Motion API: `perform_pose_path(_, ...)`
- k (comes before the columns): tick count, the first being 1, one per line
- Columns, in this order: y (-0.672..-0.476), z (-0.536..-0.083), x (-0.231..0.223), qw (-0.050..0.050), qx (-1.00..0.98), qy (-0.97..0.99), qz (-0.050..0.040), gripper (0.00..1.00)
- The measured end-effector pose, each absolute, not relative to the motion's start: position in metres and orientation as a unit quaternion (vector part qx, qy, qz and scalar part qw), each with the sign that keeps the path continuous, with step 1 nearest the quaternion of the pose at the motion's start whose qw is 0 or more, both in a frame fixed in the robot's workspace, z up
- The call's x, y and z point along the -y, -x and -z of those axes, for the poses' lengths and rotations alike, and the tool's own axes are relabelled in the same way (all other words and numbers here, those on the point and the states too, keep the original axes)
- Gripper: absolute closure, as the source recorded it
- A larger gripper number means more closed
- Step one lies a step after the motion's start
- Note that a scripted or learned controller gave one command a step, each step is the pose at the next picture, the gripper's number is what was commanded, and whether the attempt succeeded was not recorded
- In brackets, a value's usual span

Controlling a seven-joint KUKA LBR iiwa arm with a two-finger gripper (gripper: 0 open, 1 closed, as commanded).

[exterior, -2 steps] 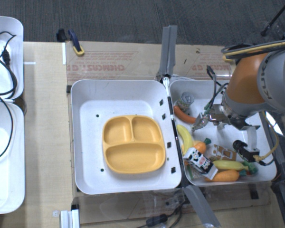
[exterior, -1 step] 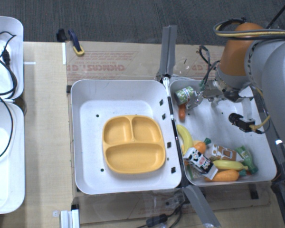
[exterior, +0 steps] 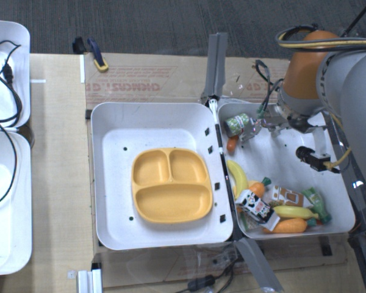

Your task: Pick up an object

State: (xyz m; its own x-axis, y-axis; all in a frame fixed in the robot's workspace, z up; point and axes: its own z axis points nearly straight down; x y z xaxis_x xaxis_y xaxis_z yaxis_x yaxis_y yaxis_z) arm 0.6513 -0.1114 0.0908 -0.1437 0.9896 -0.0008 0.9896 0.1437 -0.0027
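Toy groceries crowd the right bin's (exterior: 344, 191) near edge: banana (exterior: 237, 177), carrot (exterior: 287, 226), cartons. A green can (exterior: 238, 124) lies by the far-left corner, beside the gripper (exterior: 251, 131); its spread can't be told. Open floor lies mid-bin.

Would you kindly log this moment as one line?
gripper: beside green can, right bin far corner | yellow plate: left bin

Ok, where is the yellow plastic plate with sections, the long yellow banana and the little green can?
yellow sectioned plastic plate (exterior: 171, 185), camera view, its middle ridge.
long yellow banana (exterior: 237, 177), camera view, its middle.
small green can (exterior: 237, 124), camera view, its side.
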Motion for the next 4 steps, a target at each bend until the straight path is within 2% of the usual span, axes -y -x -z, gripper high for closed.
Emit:
perform_pose_path(1,-0.650,-0.090,0.097,0.001,0.758,0.652,-0.0021,0.00)
perform_pose_path(2,-0.605,-0.091,0.128,0.000,0.772,0.636,-0.0005,0.00)
perform_pose_path(3,-0.657,-0.090,0.105,0.002,0.791,0.611,-0.0030,0.00)
perform_pose_path(4,-0.659,-0.100,0.105,0.000,0.791,0.611,-0.0018,1.00)
